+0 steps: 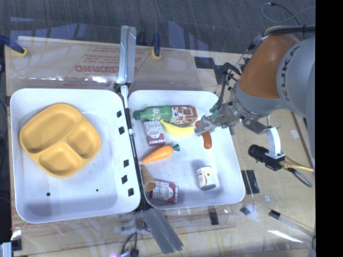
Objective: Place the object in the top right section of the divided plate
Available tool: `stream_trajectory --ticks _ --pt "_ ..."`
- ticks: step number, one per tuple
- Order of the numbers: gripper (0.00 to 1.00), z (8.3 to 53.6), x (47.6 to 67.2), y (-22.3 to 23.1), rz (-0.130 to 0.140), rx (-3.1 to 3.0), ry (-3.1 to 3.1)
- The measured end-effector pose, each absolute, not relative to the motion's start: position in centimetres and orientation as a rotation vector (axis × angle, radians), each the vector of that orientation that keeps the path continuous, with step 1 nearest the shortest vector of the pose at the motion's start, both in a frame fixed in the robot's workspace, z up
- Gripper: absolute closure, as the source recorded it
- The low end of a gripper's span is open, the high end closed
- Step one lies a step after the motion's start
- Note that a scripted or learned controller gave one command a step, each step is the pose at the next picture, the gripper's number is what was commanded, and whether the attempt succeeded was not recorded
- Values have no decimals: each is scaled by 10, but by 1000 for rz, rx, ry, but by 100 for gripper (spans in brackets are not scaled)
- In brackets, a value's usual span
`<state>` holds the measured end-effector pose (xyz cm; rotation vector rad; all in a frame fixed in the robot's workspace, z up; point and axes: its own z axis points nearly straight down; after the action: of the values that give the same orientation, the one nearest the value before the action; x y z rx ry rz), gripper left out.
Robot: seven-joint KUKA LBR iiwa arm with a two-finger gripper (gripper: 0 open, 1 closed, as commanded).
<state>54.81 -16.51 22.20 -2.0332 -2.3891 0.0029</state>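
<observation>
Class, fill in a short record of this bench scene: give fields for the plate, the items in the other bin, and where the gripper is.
plate: yellow divided plate, in the left white bin
right white bin holds: green bottle, yellow banana, orange carrot, small red carton, white can, red pouch
gripper: over the right bin's upper right, beside the banana
held item: cannot tell
</observation>
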Motion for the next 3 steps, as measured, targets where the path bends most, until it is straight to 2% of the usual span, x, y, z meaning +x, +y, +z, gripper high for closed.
stream_trajectory --ticks 1,2,3 --pt "100 209 542 -141 5 -2302 -2130" --pt "100 443 534 -172 -1 -2154 -2288" --pt "0 443 534 -172 0 -2153 -2288"
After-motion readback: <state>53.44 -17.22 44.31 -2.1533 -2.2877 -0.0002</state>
